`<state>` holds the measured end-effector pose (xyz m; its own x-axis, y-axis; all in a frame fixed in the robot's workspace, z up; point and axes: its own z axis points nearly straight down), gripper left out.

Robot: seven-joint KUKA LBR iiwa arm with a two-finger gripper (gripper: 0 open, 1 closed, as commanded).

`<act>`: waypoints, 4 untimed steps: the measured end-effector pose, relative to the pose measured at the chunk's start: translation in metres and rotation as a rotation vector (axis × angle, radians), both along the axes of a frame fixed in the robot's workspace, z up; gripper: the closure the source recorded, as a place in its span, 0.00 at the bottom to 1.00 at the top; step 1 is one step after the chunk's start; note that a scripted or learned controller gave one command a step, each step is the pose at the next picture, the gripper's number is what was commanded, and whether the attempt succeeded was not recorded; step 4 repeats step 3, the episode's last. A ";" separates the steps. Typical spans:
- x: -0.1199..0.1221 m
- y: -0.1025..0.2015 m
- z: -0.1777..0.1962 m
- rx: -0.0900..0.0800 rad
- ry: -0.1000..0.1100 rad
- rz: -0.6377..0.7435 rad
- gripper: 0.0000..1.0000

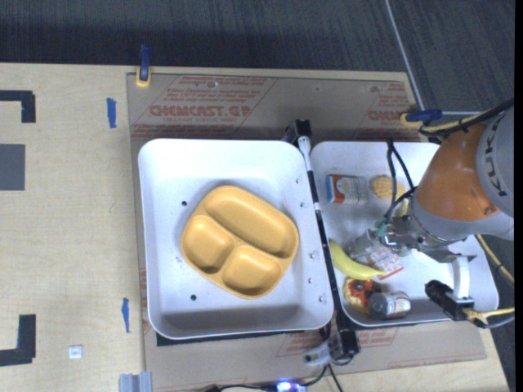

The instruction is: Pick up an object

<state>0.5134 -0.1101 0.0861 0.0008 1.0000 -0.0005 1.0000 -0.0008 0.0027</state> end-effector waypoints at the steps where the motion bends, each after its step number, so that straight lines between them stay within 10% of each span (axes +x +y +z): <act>1: 0.002 0.000 0.010 -0.002 -0.006 0.000 1.00; 2: 0.015 0.073 0.099 0.001 0.000 0.002 1.00; 4: 0.016 0.072 0.109 0.000 -0.004 0.003 1.00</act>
